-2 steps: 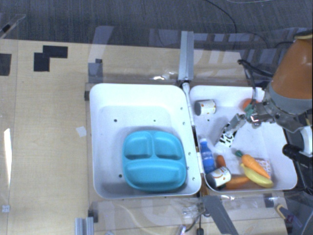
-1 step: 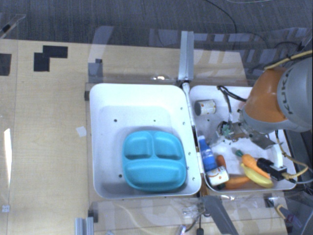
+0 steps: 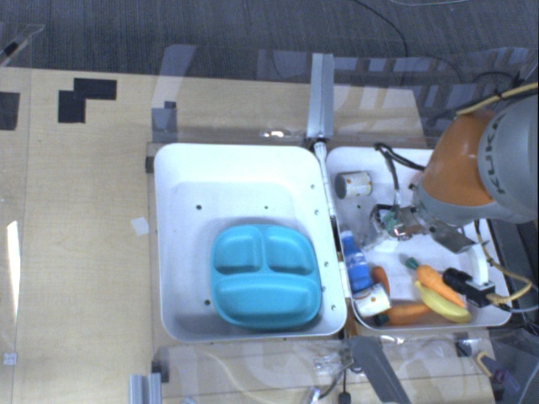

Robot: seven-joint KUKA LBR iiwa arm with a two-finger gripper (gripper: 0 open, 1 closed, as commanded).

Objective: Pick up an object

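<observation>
My gripper (image 3: 390, 220) hangs low over the middle of the right bin (image 3: 337, 168), below the arm's orange band (image 3: 455, 167). A small silver-white can (image 3: 354, 183) lies just up and left of it. A blue bottle (image 3: 354, 265) lies along the bin's left wall, below and left of the gripper. Toward the front lie a yellow banana (image 3: 444, 304), an orange carrot (image 3: 440, 283) and a second orange piece (image 3: 406, 314). A tiny green item (image 3: 411, 263) sits just below the gripper. Nothing is visibly held.
The left bin (image 3: 181, 183) holds a light-blue divided tray (image 3: 265, 276) in its front half. A metal post (image 3: 320, 99) stands behind the gap between the bins. Cables (image 3: 493, 263) trail along the right bin's right side.
</observation>
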